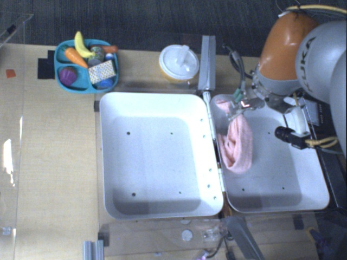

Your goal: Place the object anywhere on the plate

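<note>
Setting: a robotics laboratory or test cell, not a domestic space. Evidence: an industrial grey arm (320,53) with an orange band, exposed cabling at its wrist, mounted over a pale wooden bench (49,161). Two shallow white bins (157,199) sit side by side, divided by a metal rail (206,64). A blue compartment tray (60,84) of toy food stands at the bench's far edge, beside a lidded white container (179,63). Dark carpet (135,10) lies beyond

"KUKA" lettering on arm (325,64)
</note>
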Motion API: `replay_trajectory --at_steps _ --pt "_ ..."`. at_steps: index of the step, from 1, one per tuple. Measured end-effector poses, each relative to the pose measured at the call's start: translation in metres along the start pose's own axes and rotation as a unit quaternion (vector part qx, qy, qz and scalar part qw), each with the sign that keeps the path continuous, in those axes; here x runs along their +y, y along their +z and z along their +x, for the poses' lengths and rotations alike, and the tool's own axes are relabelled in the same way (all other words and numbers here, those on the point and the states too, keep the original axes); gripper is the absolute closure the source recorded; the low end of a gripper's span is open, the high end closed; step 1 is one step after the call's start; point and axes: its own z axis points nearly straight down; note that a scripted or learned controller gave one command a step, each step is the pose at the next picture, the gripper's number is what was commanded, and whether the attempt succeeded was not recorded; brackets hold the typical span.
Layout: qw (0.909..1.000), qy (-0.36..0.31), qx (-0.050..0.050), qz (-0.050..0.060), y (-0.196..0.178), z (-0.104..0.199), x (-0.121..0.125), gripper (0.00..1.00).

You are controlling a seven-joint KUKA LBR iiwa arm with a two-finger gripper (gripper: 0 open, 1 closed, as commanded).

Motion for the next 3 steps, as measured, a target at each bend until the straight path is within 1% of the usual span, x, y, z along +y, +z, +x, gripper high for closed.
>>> replay_trajectory --at_steps 1,2,3 --pt "1.0 -0.003 0.0 0.0 -0.04 0.001 0.003 1.0" --pt "0.9791 -0.203 0.0 0.0 -0.052 0.048 0.0 1.0" --pt "0.919 -0.394 0.0 -0.001 -0.056 0.096 0.004 1.0"
